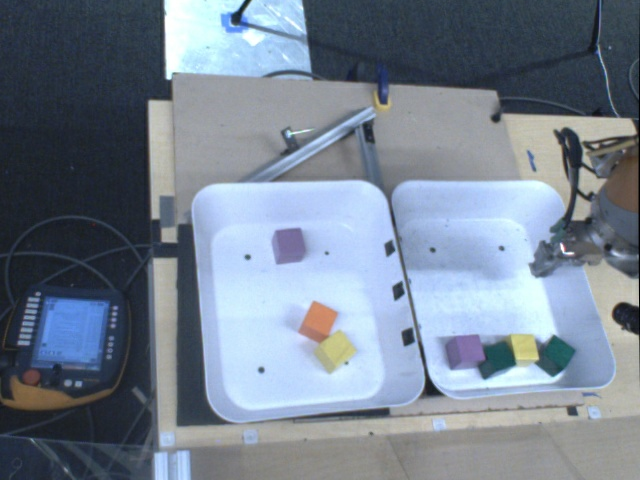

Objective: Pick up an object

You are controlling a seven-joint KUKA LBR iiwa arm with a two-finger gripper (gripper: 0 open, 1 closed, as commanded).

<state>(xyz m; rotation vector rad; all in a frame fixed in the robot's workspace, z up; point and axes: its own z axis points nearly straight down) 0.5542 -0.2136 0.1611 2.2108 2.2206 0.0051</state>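
Two shallow white bins sit side by side on the bench, the left bin [215, 298] and the right bin [440, 208] touching along their inner rims. Inside the left bin a purple cube [289, 245] lies alone toward the far half, well apart from an orange cube [319, 320] and a yellow cube [336, 351] nearer the front; those two touch at a corner, both turned at a slant. Along the front wall of the right bin four blocks stand in a close row: a second purple cube [465, 350] at the left, a dark green cube [494, 359] just beside it, a small yellow cube [524, 348] next, and another dark green cube [556, 353] at the right end. The arm [618, 203] comes in from the right edge, and its gripper [550, 258] hangs over the right rim of the right bin, apart from the row of blocks and touching none of them; whether it is spread or closed cannot be told, and no block is seen in it. A metal bar [310, 145] lies slanted on the brown board behind the bins. A teach pendant [62, 343] with a lit screen rests on the dark floor at the left, cables looping around it.
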